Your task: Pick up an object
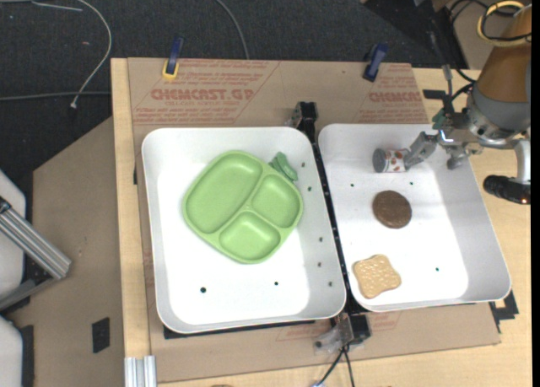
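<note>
Arm comes in at right edge, mostly cut off; orange band and grey wrist visible, upper links out of frame. Gripper (419, 151) sits low over far part of the right bin (472, 208), fingers blurry and small, so claw state cannot tell. Small can (390, 159) lies on its side just left of the fingertips, touching or just beside, can't say which; whether it's between the fingers is unclear. Can label too small to read, reddish and white pattern only.

Same bin: round brown cookie-like disc (392, 209) mid-bin, tan square cracker (375, 276) at near left corner, well apart from gripper.

Left bin (169, 284) has green divided plate (243, 206), three compartments; small dark-green item (285, 166) at its far right rim, partly hidden, shape unclear.

Cardboard underlay (202, 90) has red print, reads "CHEMCAST GP" on left; same print on right partly covered by the bin. Two blue clamps (175, 56) at far edge.
</note>
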Available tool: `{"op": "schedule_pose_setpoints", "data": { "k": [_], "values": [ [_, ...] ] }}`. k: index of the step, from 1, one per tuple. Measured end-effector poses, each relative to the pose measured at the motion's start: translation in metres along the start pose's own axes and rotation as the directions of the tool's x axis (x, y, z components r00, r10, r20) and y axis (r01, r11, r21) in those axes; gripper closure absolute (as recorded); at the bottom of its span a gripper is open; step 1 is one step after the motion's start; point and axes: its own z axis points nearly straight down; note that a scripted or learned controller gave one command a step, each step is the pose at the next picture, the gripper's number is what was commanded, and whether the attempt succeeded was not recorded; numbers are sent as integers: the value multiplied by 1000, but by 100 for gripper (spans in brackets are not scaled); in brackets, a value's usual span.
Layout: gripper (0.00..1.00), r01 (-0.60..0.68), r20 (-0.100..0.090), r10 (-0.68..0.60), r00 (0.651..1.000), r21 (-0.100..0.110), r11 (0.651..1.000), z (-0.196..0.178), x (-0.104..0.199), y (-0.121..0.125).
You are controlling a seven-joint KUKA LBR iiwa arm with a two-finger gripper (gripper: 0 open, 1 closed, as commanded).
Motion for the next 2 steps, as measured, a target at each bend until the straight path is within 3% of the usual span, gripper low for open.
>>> {"op": "schedule_pose_setpoints", "data": {
  "k": [1,2],
  "values": [
    [0,0,-1,0,1000,1,1000,48,1,-10],
    [0,1,0,-1,1000,-1,1000,67,2,-10]
  ]
}}
